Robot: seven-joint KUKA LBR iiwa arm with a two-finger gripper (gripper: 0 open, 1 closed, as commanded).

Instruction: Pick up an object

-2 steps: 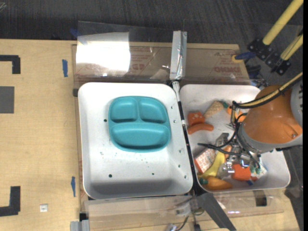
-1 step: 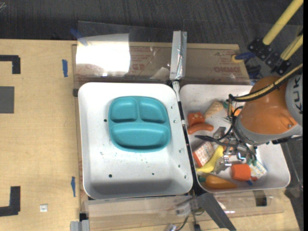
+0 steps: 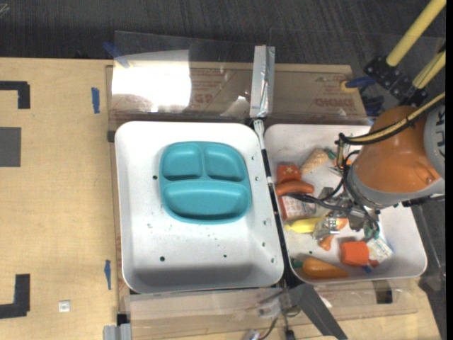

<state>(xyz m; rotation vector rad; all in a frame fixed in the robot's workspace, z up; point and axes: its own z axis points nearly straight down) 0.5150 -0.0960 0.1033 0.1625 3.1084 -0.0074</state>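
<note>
Right bin: gripper over jumbled, seemingly toy food.

The grey arm with its orange band reaches in from the right. Its two-finger gripper points downward.

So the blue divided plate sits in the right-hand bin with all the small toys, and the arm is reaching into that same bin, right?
Not quite. The camera view shows the blue divided plate in the left bin, by itself. The small toys lie in the right bin, and the arm is indeed reaching into that one.
</note>
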